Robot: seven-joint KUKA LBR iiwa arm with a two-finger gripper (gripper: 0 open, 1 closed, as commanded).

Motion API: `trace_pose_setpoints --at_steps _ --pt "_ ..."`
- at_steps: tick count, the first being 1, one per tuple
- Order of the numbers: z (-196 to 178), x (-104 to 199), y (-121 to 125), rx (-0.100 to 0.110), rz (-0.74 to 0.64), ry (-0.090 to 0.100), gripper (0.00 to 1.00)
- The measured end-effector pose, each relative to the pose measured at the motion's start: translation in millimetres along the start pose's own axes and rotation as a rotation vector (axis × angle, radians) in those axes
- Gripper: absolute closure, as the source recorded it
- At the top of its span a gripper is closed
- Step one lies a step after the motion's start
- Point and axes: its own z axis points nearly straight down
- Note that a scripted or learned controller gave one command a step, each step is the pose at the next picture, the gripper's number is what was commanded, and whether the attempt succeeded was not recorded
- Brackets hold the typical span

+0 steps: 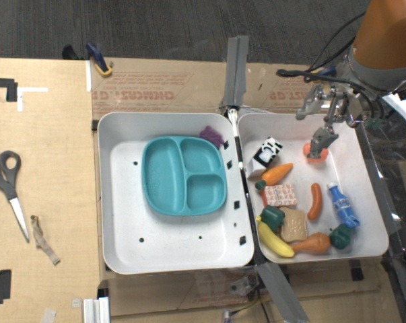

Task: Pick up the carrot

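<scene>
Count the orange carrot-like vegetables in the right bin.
2: one carrot near the bin's middle left, another by the front edge beside the banana. Others could be hidden.

arm (390,25): enters from right, orange band uppermost | gripper (322,143): pointing down, hanging low

The gripper (322,142) is hanging over the far side of the right bin (368,180) — well apart from the carrot (277,174), which is lying near the bin's left wall beside a black-and-white block (267,152). A teal divided plate (185,175) is sitting in the left bin (118,200).
</scene>
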Motion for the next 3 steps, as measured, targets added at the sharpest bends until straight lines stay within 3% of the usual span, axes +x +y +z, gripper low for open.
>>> trace_pose_setpoints --at_steps 1,2,3 --pt "149.2 -9.2 5.8 0.002 -0.328 -0.012 0.0" --pt "161.0 -1.7 7.3 0.004 -0.257 -0.044 0.0" --pt "163.1 -1.1 11.5 -0.002 -0.113 -0.039 0.0"
